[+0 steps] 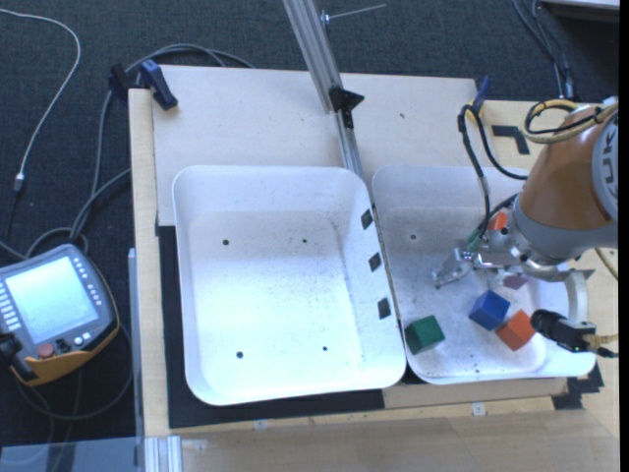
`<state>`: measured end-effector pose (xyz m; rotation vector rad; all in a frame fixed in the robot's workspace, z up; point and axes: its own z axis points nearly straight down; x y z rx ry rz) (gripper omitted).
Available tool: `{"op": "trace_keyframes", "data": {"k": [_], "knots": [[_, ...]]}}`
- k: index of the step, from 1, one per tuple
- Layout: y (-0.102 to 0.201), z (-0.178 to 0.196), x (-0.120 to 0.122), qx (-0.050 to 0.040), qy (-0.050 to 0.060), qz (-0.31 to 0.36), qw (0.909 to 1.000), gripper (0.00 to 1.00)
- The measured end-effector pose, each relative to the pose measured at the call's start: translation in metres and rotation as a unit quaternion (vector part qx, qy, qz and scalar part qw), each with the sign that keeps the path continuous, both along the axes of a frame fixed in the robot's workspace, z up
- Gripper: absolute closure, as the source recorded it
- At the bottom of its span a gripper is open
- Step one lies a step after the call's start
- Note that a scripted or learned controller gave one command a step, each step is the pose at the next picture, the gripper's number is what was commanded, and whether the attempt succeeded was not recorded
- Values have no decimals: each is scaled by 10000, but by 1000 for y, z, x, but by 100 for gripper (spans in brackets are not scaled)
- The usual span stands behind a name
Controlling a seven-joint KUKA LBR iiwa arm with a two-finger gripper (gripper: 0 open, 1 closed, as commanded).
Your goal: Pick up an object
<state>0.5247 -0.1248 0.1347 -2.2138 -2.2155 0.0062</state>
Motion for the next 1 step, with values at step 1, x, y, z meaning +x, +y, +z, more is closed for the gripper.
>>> {"op": "trace_keyframes", "data": {"k": [1], "knots": [[-1,5,2,-15,-46,-3,10000,0]]}}
